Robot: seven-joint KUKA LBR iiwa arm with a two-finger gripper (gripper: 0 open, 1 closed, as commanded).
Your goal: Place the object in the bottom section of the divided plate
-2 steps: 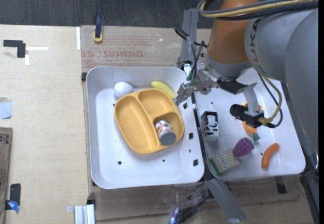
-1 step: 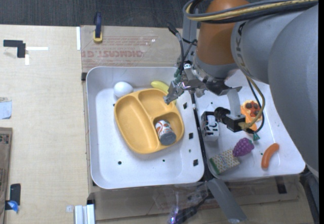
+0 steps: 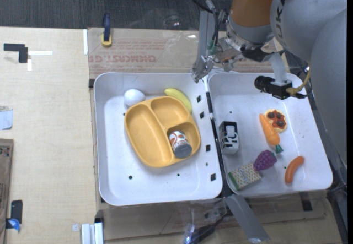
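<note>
The grey, orange-banded arm (image 3: 276,0) hangs above the bins' far edge; whether its gripper (image 3: 203,69) is spread cannot be told. The smooth yellow divided plate (image 3: 144,133) lies in the left bin (image 3: 110,182). A small cylindrical can (image 3: 180,143) lies in the plate's lower-right section.

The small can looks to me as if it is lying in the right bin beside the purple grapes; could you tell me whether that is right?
Not quite. The camera view shows the small can lying in the yellow divided plate, which sits in the left bin, not in the right bin. The purple grapes are indeed in the right bin.
</note>
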